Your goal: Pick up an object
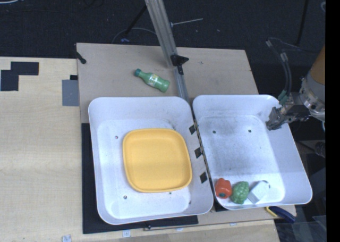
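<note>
We see the hand (274, 119) at the far right rim of the right bin (249, 145), dark and small against the white wall, and we cannot tell how it is set or whether it holds anything. In that bin's near edge lie a red pepper (223, 188), a green piece (240, 192) touching it, and a white block (258, 191) just to the right. The left bin (106, 129) carries a yellow plate (157, 159), and a green bottle (152, 80) lies on the counter (218, 73) beyond it.
</note>
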Motion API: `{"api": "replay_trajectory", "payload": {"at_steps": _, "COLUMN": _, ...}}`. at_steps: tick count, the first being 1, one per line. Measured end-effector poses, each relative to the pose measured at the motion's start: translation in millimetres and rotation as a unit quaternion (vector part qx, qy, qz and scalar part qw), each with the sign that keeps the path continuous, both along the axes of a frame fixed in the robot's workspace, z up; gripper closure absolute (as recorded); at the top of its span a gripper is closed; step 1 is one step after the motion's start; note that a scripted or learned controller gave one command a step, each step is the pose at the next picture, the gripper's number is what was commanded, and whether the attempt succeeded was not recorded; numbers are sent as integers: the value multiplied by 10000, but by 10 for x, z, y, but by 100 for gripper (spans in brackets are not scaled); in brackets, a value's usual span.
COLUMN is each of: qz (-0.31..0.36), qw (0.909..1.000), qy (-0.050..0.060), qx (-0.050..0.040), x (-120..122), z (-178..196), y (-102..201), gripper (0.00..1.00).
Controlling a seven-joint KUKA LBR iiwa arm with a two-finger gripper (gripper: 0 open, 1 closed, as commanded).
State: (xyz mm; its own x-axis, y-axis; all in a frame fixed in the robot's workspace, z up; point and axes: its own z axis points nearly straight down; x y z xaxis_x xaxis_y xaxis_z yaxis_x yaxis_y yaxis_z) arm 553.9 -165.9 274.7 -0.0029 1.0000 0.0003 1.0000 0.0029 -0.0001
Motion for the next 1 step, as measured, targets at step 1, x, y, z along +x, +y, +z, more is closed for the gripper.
{"api": "replay_trajectory", "payload": {"at_steps": 1, "qz": 6, "qw": 10000, "qy": 7, "qx": 4, "x": 48, "z": -153, "y": 553, "gripper": 100}}
